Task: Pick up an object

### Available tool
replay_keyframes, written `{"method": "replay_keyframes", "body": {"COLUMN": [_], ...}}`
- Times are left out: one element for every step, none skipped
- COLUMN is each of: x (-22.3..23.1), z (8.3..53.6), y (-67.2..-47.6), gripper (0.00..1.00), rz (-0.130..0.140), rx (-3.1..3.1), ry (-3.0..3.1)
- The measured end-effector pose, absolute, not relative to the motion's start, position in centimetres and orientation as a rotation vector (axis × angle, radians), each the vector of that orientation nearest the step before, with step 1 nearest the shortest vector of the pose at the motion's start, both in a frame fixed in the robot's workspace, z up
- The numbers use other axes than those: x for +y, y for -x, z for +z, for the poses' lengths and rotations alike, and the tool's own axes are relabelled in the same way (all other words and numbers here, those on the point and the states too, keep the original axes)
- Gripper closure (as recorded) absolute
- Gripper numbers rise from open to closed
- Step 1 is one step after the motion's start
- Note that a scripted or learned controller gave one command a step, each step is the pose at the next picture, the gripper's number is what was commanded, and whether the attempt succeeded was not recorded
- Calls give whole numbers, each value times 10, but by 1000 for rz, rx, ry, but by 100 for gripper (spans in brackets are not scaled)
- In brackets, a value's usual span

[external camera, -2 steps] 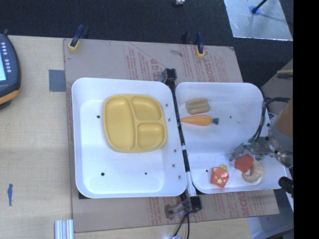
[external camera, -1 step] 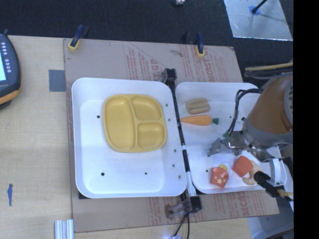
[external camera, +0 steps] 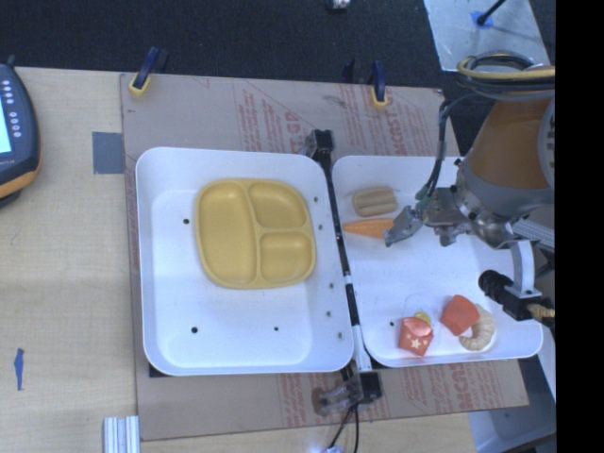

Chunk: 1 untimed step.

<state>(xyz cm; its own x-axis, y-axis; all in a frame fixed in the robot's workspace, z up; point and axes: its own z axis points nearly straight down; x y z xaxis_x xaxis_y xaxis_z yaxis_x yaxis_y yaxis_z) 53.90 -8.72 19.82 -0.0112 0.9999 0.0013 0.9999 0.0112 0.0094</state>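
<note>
My gripper (external camera: 425,232) hangs over the upper middle of the right bin (external camera: 401,286), its two dark fingers spread apart with nothing between them. Its left finger tip sits just right of an orange carrot (external camera: 366,227) lying near the bin's left wall. A tan bread-like piece (external camera: 374,201) lies just above the carrot. Near the bin's front edge are a red cube with a star (external camera: 415,336), a red chunk (external camera: 459,314) and a pale shrimp (external camera: 481,333). The arm's grey and orange body hides the bin's upper right corner.
The left bin (external camera: 151,253) holds a yellow divided plate (external camera: 255,232). A black bracket (external camera: 505,295) juts in over the right bin's right edge. A pendant (external camera: 14,130) lies at the far left of the bench. Clamps (external camera: 377,88) hold the cardboard's back edge.
</note>
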Motion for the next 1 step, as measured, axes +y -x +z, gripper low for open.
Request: {"method": "replay_keyframes", "body": {"x": [-167], "z": [137], "y": [-508], "gripper": [0], "rz": [-9], "rx": [2223], "ry": [-2229]}}
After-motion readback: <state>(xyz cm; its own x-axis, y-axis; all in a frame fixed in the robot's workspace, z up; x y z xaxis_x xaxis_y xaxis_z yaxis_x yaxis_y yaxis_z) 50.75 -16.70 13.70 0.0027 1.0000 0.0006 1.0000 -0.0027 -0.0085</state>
